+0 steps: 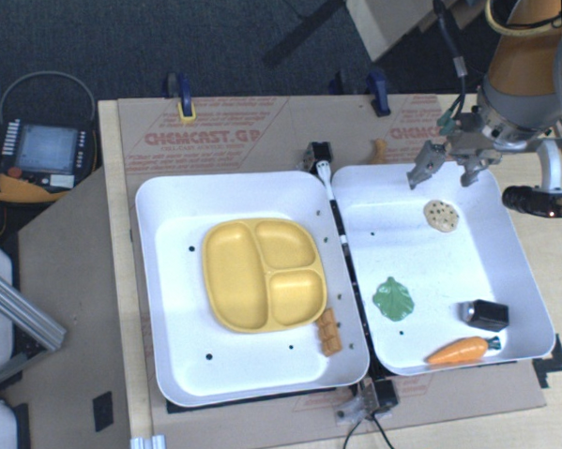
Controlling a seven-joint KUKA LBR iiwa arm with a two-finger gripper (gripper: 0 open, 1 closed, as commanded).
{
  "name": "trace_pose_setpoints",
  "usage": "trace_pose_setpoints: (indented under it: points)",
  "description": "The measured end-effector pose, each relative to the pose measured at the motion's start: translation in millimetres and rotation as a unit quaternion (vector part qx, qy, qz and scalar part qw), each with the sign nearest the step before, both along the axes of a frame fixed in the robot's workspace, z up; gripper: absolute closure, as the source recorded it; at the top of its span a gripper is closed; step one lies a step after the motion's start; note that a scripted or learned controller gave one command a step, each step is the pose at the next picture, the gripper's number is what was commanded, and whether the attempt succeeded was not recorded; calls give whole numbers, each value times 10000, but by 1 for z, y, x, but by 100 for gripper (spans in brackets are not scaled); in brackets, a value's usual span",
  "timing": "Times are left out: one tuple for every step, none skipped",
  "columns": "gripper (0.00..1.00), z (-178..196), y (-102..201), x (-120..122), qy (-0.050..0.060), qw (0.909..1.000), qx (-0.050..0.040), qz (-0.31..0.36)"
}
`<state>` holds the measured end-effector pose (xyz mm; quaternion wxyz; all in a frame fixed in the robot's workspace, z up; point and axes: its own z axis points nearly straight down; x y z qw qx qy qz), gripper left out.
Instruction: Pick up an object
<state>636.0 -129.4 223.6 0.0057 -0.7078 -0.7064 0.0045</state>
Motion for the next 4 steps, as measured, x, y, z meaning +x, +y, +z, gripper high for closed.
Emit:
trace_pose_setpoints:
  points:
    - [0,8,0,3,-71,10000,-9,12]
    - [0,-34,-1,3,-44,10000,-5,9]
    - [0,-97,6,1,-33,10000,0,14]
    - [0,-142,7,0,-41,10000,-2,11]
